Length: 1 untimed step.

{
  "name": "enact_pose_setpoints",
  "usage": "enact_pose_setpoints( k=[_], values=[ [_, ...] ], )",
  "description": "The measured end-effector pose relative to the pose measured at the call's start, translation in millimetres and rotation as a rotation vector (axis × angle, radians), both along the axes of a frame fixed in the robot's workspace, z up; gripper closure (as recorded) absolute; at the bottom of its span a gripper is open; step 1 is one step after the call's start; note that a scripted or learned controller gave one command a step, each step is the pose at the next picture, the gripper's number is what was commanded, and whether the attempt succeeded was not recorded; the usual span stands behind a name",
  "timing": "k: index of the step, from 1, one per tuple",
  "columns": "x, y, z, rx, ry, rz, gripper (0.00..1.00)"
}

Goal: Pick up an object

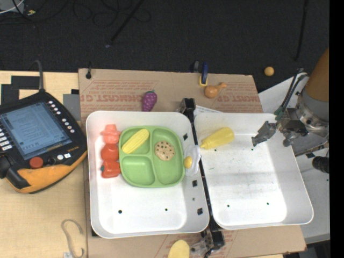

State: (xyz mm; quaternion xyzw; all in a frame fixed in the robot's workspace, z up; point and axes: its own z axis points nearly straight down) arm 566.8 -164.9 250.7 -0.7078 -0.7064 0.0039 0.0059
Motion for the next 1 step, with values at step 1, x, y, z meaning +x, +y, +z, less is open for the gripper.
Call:
enact_pose_setpoints(
  k=[1],
  values=[
    [2.2, -0.2, 7.1, -0.003, -0.013, 0.002, 0.00]
  ],
)
